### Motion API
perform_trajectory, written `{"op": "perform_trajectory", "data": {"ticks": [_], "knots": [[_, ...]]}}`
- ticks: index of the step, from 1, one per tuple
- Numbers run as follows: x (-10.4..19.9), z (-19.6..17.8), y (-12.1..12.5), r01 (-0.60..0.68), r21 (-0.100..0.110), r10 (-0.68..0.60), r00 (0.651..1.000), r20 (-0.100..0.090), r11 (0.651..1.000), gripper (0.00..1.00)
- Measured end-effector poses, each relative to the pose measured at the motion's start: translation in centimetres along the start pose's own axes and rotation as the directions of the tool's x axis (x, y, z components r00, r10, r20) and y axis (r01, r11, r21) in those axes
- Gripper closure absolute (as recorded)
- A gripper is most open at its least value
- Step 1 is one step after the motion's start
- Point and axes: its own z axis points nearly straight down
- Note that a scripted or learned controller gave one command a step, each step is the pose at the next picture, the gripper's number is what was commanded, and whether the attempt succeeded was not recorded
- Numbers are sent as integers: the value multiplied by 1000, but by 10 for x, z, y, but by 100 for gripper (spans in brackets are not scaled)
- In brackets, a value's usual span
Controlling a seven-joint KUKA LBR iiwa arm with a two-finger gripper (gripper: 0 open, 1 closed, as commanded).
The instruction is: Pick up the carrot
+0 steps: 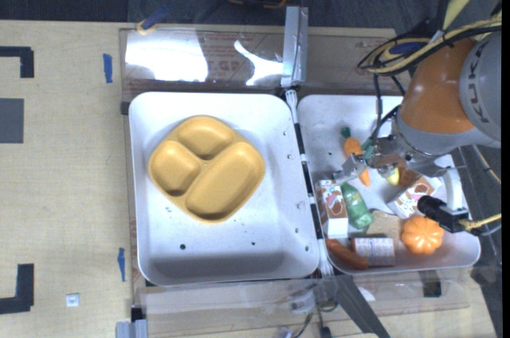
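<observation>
The carrot (351, 144) is small and orange with a green top, and lies in the upper left part of the right bin (319, 117). My gripper (369, 162) hangs low over the bin, just right of the carrot and slightly nearer the front, very close to it. Touch between them cannot be made out. A second small orange piece (365, 178) shows just below the gripper. The grey arm with its orange band (437, 93) comes in from the right and hides the bin's right side.
A yellow three-compartment plate (207, 167) lies in the left bin (147, 249). Crowded at the front of the right bin are a green bottle (356, 210), a small carton (330, 201), a toy pumpkin (421, 235), a white can (374, 249) and a red item (344, 253).
</observation>
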Motion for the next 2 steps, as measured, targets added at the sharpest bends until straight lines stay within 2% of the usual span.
{"op": "perform_trajectory", "data": {"ticks": [1,2], "knots": [[23,-55,17,67,-1,-67,998,1,998,0],[-22,42,25,53,-4,-53,999,0,999,0]]}}
